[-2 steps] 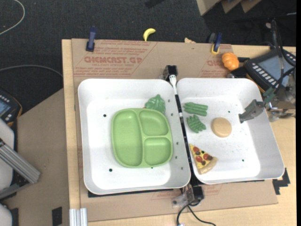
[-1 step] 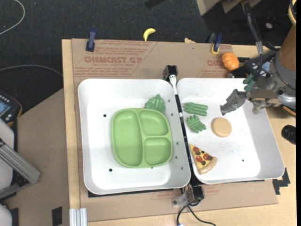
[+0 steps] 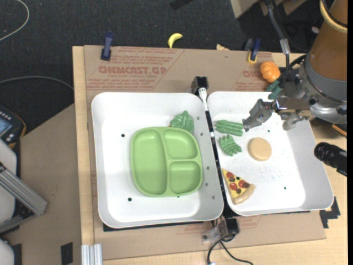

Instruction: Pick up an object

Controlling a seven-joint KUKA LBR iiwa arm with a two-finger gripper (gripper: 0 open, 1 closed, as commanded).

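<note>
The right bin (image 3: 309, 186) holds a long green toy vegetable (image 3: 229, 127), a smaller green leafy piece (image 3: 229, 145), a tan round bun (image 3: 260, 149) and a toy pizza slice (image 3: 238, 185). My gripper (image 3: 274, 118) hangs over the far part of this bin, above and just behind the bun. It is open, its fingers spread wide apart with nothing between them. One dark fingertip (image 3: 255, 115) points toward the long green vegetable. In the left bin (image 3: 107, 148) lie a green divided plate (image 3: 165, 162) and another green leafy piece (image 3: 183, 120).
An orange toy fruit (image 3: 269, 70) sits on the cardboard behind the right bin, close to the arm. A yellow banana-shaped toy (image 3: 175, 38) lies beyond the board's far edge. Blue clamps (image 3: 107, 46) hold the board. A black cylinder (image 3: 331, 156) juts in at the right.
</note>
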